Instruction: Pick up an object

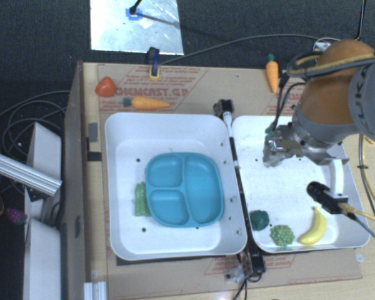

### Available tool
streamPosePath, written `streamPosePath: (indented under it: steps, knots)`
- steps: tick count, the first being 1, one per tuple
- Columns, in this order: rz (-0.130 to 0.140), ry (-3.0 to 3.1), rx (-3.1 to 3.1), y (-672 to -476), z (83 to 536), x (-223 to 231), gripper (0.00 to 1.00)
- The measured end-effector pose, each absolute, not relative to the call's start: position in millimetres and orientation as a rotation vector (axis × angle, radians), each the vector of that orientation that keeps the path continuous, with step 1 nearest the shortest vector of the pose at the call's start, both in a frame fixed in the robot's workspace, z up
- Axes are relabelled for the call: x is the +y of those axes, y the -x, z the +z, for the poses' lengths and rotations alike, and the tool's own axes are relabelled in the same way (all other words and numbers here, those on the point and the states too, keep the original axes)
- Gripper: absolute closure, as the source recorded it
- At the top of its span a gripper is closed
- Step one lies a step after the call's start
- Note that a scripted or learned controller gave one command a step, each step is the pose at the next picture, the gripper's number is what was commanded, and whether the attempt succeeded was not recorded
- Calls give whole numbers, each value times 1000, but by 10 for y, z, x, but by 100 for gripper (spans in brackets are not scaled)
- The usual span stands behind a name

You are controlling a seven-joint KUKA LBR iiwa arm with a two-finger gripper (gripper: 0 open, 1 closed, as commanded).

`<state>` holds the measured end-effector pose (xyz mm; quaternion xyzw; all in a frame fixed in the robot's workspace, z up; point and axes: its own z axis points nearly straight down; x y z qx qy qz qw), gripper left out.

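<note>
- The bench [175, 83] is a brown board that carries two shallow white bins side by side.
- The left bin [122, 167] holds a blue divided plate [183, 189] with three compartments, lying flat near the bin's centre.
- The right bin [253, 186] sits just beside the left bin; a dark divider strip runs between them.
- The arm [337, 86], grey with an orange band, reaches in from the right and hangs over the upper part of the right bin.
- The gripper [275, 150] is at the arm's lower end, above the bare white floor of the right bin. Its state cannot be determined from this view; no object is visible in it.
- A yellow banana [314, 227] lies near the lower right corner of the right bin, well apart from the gripper.
- A green strip-shaped item [140, 199] lies touching the plate's left edge in the left bin.
- A light green broccoli-like item [282, 234] lies just beside the banana on its left.
- A dark green item [259, 219] lies just beside the light green one, near the divider.
- Two toy carrots [149, 103] [272, 74] and an orange-red item [105, 87] rest on the bench above the bins.
</note>
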<state>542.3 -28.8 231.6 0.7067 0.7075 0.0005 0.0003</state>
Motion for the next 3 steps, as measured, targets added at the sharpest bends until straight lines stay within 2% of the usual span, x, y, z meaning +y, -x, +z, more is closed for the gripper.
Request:
streamPosePath:
  steps: [1, 2, 3]
  knots:
    - [1, -2217, 2226, -5425, 2246, -59, 100]
    - [1, -2217, 2225, -5426, 2248, -62, 0]
    - [0, -2219, 2222, -5926, 1841, -587, 0]
